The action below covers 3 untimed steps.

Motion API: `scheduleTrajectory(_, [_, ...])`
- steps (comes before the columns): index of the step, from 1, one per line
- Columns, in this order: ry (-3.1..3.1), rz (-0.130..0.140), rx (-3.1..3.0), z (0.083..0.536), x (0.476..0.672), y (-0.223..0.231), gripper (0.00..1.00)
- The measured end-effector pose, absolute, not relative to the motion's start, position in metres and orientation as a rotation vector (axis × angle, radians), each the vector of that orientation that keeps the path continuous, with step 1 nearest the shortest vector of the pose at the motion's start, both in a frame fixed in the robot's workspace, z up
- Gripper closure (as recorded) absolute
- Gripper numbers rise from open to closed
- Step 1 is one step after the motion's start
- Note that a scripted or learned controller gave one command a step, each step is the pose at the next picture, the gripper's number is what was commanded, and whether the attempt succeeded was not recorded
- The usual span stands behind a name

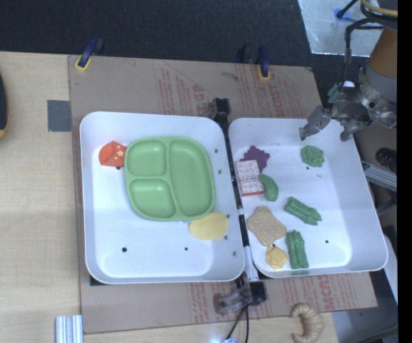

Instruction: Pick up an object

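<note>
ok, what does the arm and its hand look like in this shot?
The hand is grey metal with two dark-tipped fingers spread apart, on a compact silver-grey wrist block. Above it the arm shows an orange-tan band. Black and yellow cables loop along the upper part of the arm.

Illumination even and moderately bright, from overhead. The left bin (106, 252) and right bin (348, 213) read near-white without blown highlights. Soft, short shadows lie under the green divided plate (170, 177), toward 6 o'clock. Floor at 12 o'clock is dark and underexposed, save a pale glaring patch (327, 16) toward 1 o'clock. Overall sharpness is low; small items are soft-edged. The gripper (333, 126) is slightly blurred. Straight edges show no marked bending.
</note>
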<state>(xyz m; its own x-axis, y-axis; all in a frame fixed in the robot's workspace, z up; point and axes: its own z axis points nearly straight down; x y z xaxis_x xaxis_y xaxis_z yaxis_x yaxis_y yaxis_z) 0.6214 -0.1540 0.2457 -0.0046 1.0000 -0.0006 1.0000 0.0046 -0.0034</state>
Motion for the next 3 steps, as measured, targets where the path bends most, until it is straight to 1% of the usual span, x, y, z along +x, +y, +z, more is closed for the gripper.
scheduleTrajectory(1, [-2.225, 0.009, -2.218, 0.177, 0.656, -0.201, 0.00])
scheduleTrajectory(2, [-2.222, 0.011, -2.213, 0.105, 0.655, -0.212, 0.00])
scheduleTrajectory(3, [-2.225, 0.008, -2.211, 0.092, 0.656, -0.211, 0.00])
